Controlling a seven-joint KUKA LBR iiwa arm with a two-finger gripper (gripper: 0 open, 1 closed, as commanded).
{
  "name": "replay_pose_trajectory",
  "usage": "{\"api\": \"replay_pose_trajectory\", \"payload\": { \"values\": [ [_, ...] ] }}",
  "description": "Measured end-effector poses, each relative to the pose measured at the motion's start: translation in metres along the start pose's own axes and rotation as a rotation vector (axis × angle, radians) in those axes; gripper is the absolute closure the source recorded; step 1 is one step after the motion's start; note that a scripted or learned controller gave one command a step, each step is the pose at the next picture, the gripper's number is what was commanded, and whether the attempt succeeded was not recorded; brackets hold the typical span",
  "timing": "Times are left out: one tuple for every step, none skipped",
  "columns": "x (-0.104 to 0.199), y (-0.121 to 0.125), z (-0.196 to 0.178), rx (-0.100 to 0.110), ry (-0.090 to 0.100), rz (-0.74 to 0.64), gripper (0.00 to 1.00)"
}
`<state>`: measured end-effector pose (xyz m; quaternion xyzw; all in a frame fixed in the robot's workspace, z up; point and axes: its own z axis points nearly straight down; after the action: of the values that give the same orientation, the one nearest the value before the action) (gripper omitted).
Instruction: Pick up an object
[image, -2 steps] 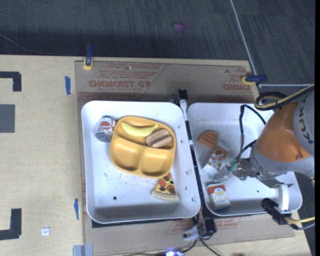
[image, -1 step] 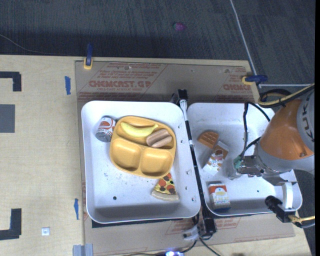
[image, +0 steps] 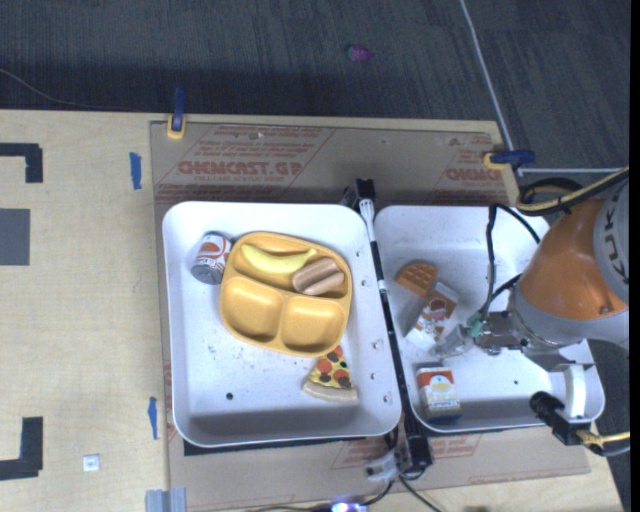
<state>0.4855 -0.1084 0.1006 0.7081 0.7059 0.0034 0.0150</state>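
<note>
Two white bins sit on our tabletop (image: 90, 300); our gripper (image: 462, 335) hovers near a packet (image: 434, 312); jaws' state we cannot tell; nothing lifted yet.

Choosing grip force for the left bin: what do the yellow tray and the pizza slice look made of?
The yellow tray looks like moulded plastic: smooth, glossy highlights, rounded compartments. The pizza slice seems a toy, plastic or rubber, with flat matte printed-looking toppings; which one is unclear.
</note>
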Motion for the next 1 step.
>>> {"api": "replay_pose_trajectory", "payload": {
  "values": [
    [0.0095, -0.0035, 0.011, 0.014, 0.01, -0.001, 0.0]
  ]
}}
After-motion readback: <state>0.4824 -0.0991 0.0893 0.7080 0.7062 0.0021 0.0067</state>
